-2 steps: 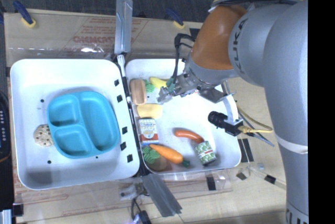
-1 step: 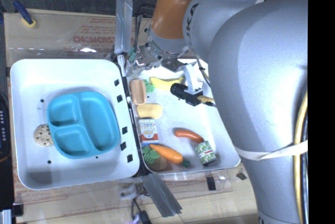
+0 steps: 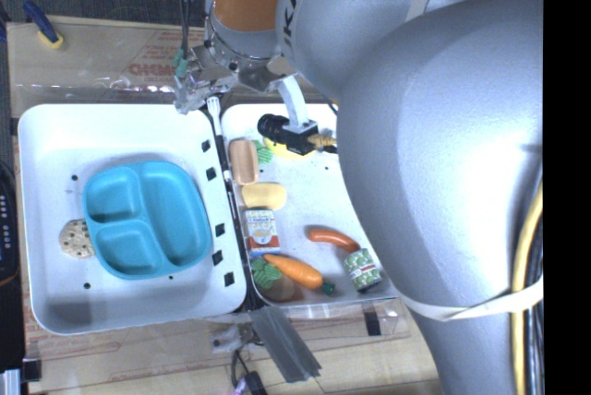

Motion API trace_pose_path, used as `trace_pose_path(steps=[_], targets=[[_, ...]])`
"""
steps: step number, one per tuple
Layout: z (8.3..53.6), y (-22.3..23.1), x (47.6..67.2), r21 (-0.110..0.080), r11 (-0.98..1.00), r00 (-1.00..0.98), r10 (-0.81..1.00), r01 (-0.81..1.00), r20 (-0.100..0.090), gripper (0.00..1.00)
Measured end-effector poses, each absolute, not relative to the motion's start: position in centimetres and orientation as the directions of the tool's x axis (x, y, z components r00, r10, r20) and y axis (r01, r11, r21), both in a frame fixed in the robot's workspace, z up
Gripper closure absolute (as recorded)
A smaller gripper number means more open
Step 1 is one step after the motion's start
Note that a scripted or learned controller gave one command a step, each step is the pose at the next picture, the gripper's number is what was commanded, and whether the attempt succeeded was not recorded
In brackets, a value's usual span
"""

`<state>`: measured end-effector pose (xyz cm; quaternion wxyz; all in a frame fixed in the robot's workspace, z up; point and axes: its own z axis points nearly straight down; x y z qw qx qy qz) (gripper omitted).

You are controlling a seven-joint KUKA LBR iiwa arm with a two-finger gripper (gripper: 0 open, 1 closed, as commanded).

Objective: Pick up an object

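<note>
The wooden bench (image 3: 111,47) carries two white bins: the left bin (image 3: 46,199) and the right bin (image 3: 319,167), touching side by side.

Blue tray (image 3: 143,218), orange carrot (image 3: 294,270), white bins (image 3: 42,199).

The grey arm (image 3: 434,153) covers the right side of the right bin (image 3: 305,121), hiding whatever lies there. The blue tray (image 3: 143,218) overlaps part of the cookie (image 3: 74,239). The pincer (image 3: 196,89) is too small and cluttered to read.
</note>
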<state>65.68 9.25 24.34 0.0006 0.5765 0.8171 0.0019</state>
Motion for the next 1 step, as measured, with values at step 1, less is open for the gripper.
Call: trace_pose_path(steps=[1], targets=[[20.82, 18.28, 64.09, -0.007, 0.331, -0.331, 0.944, 0.943, 0.003, 1.0]])
